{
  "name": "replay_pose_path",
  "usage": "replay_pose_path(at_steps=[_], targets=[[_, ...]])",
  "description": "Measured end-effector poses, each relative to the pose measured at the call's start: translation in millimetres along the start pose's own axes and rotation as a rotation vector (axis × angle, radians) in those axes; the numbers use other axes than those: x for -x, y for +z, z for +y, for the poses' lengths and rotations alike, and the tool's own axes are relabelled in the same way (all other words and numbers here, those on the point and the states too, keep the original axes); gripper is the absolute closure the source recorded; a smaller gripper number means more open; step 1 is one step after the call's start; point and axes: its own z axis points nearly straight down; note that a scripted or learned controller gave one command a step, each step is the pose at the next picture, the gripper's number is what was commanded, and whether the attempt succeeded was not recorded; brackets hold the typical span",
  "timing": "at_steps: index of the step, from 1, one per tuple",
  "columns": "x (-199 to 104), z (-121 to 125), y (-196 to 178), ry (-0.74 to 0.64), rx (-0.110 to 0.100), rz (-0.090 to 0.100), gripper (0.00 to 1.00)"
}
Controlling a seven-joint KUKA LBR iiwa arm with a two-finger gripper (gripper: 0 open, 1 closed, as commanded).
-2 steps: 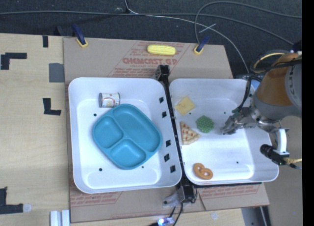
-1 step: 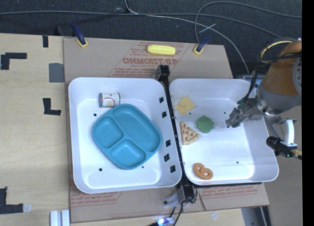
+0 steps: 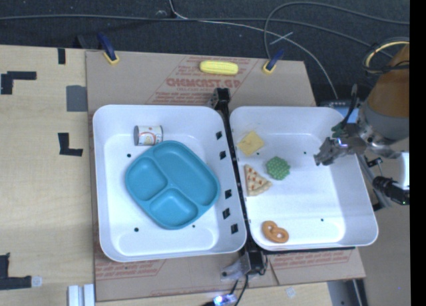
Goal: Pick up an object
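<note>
The right bin (image 3: 346, 185) holds a yellow cheese-like wedge (image 3: 251, 143), a green round object (image 3: 277, 167), a pizza slice toy (image 3: 255, 180) and a brown pretzel (image 3: 274, 232). My gripper (image 3: 326, 153) hangs over the right bin's upper right part, well to the right of the green object, with nothing seen between its fingers. The left bin (image 3: 106, 165) holds a blue divided tray (image 3: 172, 183) and a small can (image 3: 148, 135) lying on its side.
A yellow corn-like toy (image 3: 218, 67) lies on the cardboard behind the bins. Clamps (image 3: 108, 50) hold the cardboard's far edge. Cables run over the dark mat at the back. The arm's body (image 3: 389, 108) stands at the right bin's right wall.
</note>
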Motion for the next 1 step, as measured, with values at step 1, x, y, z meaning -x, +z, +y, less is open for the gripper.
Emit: replay_pose_path(at_steps=[1], targets=[[-3.7, 10.2, -49.5, -0.001, 0.002, -0.001, 1.0]])
